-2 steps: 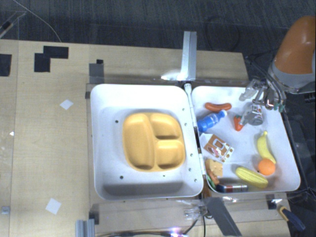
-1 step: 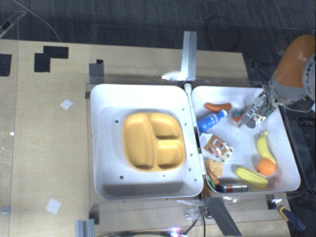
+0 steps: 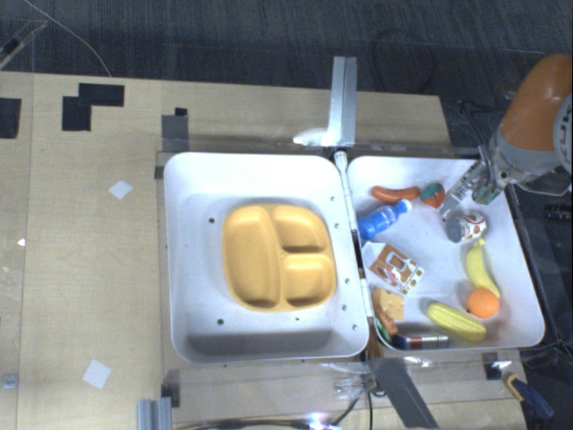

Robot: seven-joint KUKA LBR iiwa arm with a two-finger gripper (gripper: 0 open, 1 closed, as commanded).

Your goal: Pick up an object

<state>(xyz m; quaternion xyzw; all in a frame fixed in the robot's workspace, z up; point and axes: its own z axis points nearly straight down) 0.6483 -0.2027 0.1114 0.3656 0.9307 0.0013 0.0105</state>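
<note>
Plainly, the tool (image 3: pixel 473 191) hung over the upper right part of the right bin (image 3: pixel 528 316), and the nearest thing to it was a small grey-and-white object (image 3: pixel 465 227) lying just below it, toward six o'clock. Whether the tool was spread or closed could not be told from this slanted look down; nothing was seen gripped in it. That small object was squat, with no clear long axis. Just beyond it, farther toward six o'clock, a yellow banana (image 3: pixel 476 264) ran roughly twelve to six, with an orange ball (image 3: pixel 483 304) touching its lower end. Toward nine o'clock from the tool lay a carrot (image 3: pixel 400 193), and below that a blue bottle (image 3: pixel 383 219) slanted from two to eight. A corn cob (image 3: pixel 456 321) rested near the front wall.

The bin floor was white and smooth. Room looked tight, since the bin's right wall stood close at three o'clock. The left bin (image 3: pixel 192 267) held a yellow divided tray (image 3: pixel 276 256), well apart from the tool.
</note>
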